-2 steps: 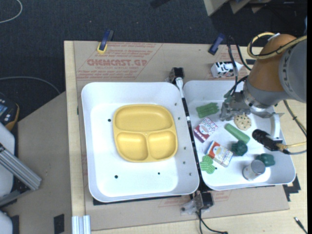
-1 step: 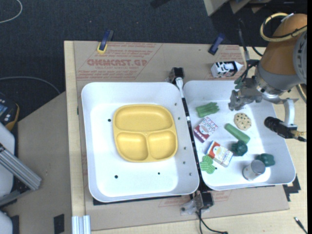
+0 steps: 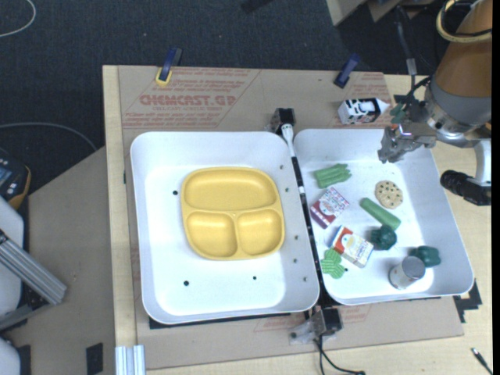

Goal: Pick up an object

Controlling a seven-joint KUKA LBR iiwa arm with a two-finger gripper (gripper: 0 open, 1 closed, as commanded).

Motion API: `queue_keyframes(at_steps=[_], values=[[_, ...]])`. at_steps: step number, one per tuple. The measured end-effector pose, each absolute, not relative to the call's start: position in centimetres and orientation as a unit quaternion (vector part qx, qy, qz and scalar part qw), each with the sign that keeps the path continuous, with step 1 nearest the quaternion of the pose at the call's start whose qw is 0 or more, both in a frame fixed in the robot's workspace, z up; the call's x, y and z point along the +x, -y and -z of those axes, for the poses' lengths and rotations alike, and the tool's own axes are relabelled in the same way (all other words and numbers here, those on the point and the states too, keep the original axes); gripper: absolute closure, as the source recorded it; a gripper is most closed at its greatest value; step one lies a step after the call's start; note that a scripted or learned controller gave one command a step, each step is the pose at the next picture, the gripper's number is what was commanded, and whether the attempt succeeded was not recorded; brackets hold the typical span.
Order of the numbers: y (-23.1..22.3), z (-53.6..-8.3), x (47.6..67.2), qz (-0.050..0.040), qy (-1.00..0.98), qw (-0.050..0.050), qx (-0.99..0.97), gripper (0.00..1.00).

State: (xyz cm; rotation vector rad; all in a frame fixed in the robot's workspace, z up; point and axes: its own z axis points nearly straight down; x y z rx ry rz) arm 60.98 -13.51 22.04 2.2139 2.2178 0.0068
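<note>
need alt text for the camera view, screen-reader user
Grey arm's end effector hovers over the right bin's far edge, above a cookie, green toys and a small can. The left bin bears a yellow divided plate.

A cardboard-topped bench (image 3: 211, 92) carries two white bins (image 3: 156, 209) (image 3: 445, 209), touching side by side.

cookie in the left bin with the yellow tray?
No, the cookie lies in the right bin, while the yellow tray sits in the left bin.
</note>
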Motion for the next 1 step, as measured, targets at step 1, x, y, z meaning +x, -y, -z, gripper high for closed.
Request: queue_keyframes(at_steps=[1], values=[[9.1, -21.35, 59.18, 0.0003, -0.709, -0.002, 0.706, 1.0]])
